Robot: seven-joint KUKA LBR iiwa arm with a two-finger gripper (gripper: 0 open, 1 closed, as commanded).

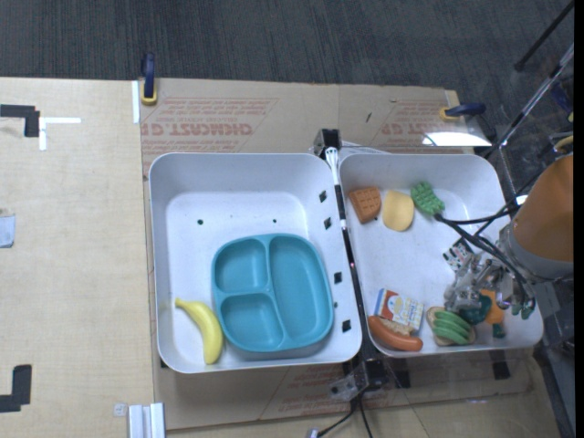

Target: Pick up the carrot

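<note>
Across the left bin (173, 245), a yellow banana (204, 328) was seen at the near-left corner, just beside a blue divided plate (272, 292). Further right, in the right bin (415, 245), a brown toast piece (366, 203), a pale yellow item (398, 211) and a green leafy toy (425, 198) were set along the far side, while a small printed carton (399, 309), a red sausage (395, 335) and a green ribbed vegetable (452, 326) were grouped at the near edge. The carrot (493, 306) was glimpsed as an orange patch at the near-right, largely covered by the end effector (476, 286), whose state could not be told among the cables. The carrot was judged to be a light, stiff, smooth plastic toy, likely to slip; a hold across its thicker middle was judged safest.
</note>
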